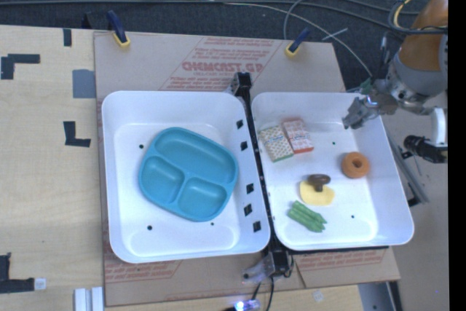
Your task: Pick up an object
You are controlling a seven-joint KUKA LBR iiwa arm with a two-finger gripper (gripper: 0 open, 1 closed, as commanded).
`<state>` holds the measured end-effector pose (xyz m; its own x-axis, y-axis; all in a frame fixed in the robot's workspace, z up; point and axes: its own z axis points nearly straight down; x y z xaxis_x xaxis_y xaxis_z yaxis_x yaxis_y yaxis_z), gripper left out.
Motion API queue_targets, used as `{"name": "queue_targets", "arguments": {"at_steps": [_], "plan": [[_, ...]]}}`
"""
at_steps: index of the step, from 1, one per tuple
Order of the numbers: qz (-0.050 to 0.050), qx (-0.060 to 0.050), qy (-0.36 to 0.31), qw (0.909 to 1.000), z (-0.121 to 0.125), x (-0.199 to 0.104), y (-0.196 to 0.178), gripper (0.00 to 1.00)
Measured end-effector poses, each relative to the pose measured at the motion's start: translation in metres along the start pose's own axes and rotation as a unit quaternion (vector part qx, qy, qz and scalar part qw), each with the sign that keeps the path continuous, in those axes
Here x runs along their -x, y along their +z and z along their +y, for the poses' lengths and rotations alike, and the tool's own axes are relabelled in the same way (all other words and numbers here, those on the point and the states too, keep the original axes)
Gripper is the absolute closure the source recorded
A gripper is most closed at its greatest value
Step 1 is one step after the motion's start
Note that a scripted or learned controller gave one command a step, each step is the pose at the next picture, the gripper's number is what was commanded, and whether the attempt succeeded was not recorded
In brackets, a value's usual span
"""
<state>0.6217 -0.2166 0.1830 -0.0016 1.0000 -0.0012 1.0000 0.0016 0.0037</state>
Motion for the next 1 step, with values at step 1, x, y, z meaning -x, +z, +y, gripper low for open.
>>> {"name": "queue_targets", "arguments": {"at_steps": [1], "plan": [[-0.001, 0.001, 0.000, 1.0000, 0.0024, 0.0012, -0.0642, 1.00]]}}
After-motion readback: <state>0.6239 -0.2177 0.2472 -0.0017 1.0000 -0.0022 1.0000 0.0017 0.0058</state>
